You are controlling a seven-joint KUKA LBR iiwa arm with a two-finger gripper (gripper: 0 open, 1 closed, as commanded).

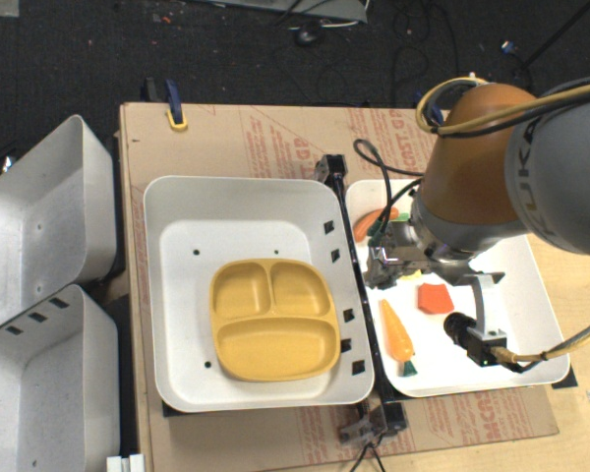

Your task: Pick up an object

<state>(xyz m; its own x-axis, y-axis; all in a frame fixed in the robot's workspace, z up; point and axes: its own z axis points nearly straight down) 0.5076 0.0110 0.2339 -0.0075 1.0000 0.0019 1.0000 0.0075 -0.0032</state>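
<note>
Cardboard-topped bench, two white bins: the gripper (pixel 393 264) is poised over the right bin (pixel 546 308), finger state not discernible. The toy carrot (pixel 397 332) is seen just below it, long axis running downward-right.

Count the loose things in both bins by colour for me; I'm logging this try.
Yellow: 1, divided plate, left bin.
Orange: 3, right bin: carrot, flat block, piece partly under the arm.
Total: 4.
</note>
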